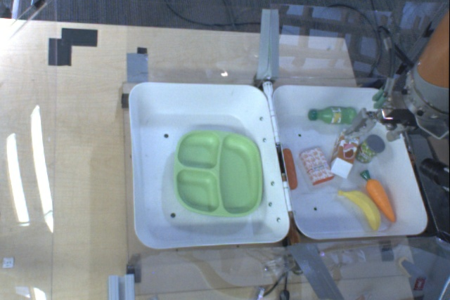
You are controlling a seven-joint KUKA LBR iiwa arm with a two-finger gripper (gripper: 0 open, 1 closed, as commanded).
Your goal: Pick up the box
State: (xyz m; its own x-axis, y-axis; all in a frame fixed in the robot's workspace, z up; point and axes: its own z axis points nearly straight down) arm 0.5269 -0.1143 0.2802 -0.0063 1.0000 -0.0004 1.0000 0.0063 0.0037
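The box [344, 153] is small and brown-red with a white label. It lies in the right bin [404, 221] near its middle right, slightly tilted. My gripper [367, 124] reaches in from the right and hovers just above and behind the box, close to its top edge. The slanted view hides any gap between the gripper and the box. Nothing visibly hangs from the gripper.
Around the box lie a green bottle [332, 114], a dark can [370, 149], a red-patterned packet [316, 164], a banana [363, 207], a carrot [380, 199] and a hot dog [289, 168] by the bin wall. The left bin [140, 151] holds a green divided plate [217, 173].
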